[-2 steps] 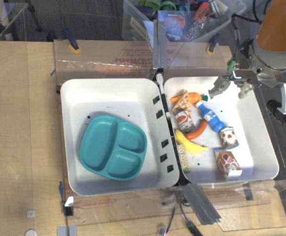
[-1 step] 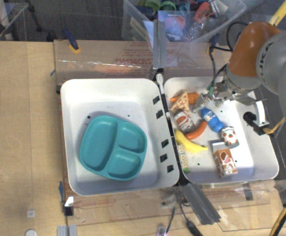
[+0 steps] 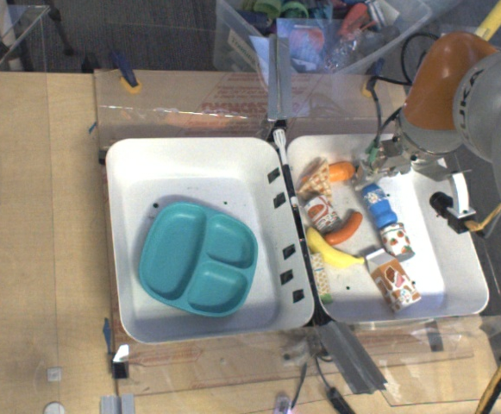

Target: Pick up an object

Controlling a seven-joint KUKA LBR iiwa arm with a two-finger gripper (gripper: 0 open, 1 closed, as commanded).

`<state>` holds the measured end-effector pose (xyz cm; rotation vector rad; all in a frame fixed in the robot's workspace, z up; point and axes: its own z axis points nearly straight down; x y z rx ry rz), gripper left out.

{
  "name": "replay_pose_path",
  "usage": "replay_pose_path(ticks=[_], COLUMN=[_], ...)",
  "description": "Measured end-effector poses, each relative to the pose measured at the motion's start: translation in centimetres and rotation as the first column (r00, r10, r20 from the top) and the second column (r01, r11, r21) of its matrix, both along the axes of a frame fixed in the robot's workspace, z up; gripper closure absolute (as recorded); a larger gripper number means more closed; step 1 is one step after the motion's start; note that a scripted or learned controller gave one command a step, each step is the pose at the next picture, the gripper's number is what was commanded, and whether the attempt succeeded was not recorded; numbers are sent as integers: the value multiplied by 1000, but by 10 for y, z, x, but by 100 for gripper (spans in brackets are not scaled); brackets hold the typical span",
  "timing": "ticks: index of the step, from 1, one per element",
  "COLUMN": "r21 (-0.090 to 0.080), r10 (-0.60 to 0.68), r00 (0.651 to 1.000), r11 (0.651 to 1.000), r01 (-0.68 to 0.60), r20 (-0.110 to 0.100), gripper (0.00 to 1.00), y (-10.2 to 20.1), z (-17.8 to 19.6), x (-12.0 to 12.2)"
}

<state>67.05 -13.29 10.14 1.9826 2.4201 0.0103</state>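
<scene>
The gripper [image 3: 379, 157] hangs low over the right bin [image 3: 457, 270], close to its far edge and about midway along it. Whether it is released or clenched cannot be told, and nothing can be seen held in it.

Just beside it, toward the divider between the bins, lies an orange carrot-shaped piece [image 3: 341, 172]. Directly on the near side of the gripper is a blue bottle [image 3: 376, 203] lying on the bin floor, apart from it. Along the divider edge sit a striped packet [image 3: 312, 179], a red-and-white can [image 3: 319, 210], a red sausage [image 3: 347, 225] and a yellow banana [image 3: 332, 254]. Toward the near edge lie a small carton [image 3: 397, 240] and a brown-and-white carton [image 3: 395, 283].

A teal divided plate [image 3: 198, 257] rests in the left bin [image 3: 147, 158], toward its near-left corner.
</scene>
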Motion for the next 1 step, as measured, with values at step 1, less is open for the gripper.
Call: replay_pose_path(ticks=[1], r21=[4], r10=[-88], r00=[996], r11=[996], r01=[89], r20=[-14], gripper=[100], y=[93], z=[151], x=[-20])
